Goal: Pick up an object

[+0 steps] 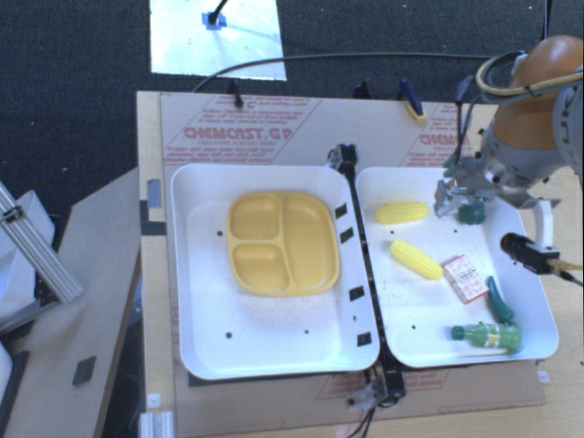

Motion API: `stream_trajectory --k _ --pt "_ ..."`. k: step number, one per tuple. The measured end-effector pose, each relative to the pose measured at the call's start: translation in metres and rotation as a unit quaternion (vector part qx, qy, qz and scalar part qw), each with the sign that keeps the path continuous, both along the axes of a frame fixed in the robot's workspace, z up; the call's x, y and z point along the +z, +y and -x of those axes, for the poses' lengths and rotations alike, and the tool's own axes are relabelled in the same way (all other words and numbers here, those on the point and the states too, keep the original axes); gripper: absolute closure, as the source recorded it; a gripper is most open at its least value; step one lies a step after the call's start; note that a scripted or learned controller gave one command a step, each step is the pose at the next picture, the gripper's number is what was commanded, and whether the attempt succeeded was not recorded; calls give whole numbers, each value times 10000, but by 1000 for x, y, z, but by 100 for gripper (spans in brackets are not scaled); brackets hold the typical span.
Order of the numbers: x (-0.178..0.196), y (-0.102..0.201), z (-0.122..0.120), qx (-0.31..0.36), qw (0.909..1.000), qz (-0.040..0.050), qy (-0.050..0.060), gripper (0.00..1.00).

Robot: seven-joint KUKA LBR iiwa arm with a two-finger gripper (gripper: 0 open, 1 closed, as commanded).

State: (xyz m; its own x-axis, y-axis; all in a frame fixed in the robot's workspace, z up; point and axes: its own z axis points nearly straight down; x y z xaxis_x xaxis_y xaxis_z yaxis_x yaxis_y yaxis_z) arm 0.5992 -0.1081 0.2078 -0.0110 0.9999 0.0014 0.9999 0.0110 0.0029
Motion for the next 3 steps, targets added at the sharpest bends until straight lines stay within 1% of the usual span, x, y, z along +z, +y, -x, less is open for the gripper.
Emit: stream_trajectory --k 1,2,3 --pt "14 56 -8 2 10000 -5 -2 100" --pt "7 114 -12 -3 10000 -1 2 100" --pt "6 168 -32 0 10000 -5 -5 100"
